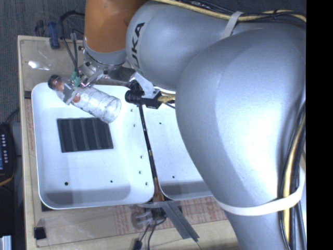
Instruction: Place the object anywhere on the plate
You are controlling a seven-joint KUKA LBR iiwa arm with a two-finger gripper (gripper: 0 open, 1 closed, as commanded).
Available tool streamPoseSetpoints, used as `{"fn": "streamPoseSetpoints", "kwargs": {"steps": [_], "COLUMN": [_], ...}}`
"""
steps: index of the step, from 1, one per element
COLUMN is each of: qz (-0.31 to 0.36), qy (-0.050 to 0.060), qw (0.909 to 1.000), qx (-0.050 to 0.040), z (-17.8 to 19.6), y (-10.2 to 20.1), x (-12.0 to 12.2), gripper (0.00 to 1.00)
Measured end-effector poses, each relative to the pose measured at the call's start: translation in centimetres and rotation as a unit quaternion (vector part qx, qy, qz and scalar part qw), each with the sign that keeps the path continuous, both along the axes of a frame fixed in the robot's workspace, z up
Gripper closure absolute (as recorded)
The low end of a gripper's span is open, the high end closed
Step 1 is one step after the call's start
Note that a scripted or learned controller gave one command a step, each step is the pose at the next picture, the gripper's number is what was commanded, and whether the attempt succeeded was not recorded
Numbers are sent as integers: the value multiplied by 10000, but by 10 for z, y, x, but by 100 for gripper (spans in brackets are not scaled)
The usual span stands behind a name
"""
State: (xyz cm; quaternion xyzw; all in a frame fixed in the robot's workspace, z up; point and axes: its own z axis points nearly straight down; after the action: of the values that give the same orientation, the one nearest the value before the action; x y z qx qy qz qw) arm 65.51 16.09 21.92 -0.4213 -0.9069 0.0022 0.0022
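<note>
Clear plastic bottle (93, 102) lies just beside gripper (78, 82).

We see a clear plastic bottle (93, 103) with a reddish cap, a dark grey ribbed rectangular plate (85, 134), two white shallow bins (88, 191), and a grey arm (234, 103) banded orange.

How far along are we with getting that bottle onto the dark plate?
Not placed yet. The clear plastic bottle lies tilted at the top of the left bin, with the gripper at its neck end; whether it is gripped is unclear. The dark ribbed plate sits just below it. Left: move the bottle onto the plate and release.
</note>
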Motion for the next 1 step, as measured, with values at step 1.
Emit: {"fn": "streamPoseSetpoints", "kwargs": {"steps": [1], "qz": [1133], "qy": [-3], "qw": [9936], "qx": [2], "z": [-54], "y": [-24], "x": [-10], "gripper": [100]}}
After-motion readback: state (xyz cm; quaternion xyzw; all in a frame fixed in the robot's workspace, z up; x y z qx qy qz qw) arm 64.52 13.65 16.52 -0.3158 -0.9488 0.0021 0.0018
